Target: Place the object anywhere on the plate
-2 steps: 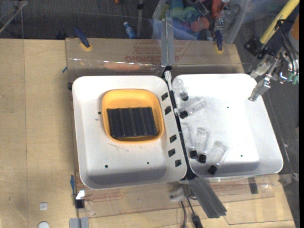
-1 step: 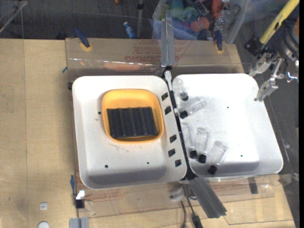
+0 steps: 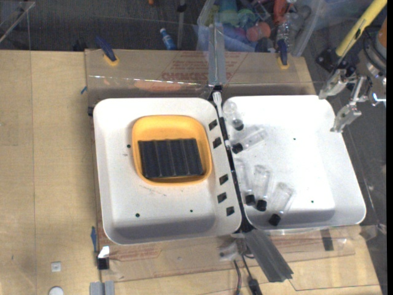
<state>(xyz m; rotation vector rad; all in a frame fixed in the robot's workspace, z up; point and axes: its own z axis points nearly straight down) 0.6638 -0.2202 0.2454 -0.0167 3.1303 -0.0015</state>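
Observation:
An orange-yellow plate (image 3: pixel 172 125) lies in the left bin (image 3: pixel 116 183). On it rests a dark, ribbed rectangular object (image 3: pixel 171 158), flat and filling most of the plate's hollow. My gripper (image 3: pixel 335 106) hangs above the upper right corner of the right bin (image 3: pixel 319 165), far from the plate. Its metal fingers (image 3: pixel 341 118) stand apart with nothing between them.
Several clear vials with black caps lie along the right bin's left side, one near the top (image 3: pixel 232 112) and one low down (image 3: pixel 280 195). A dark divider (image 3: pixel 222 165) with clips runs between the bins. A clear box of colourful toys (image 3: pixel 258 8) stands behind the bench.

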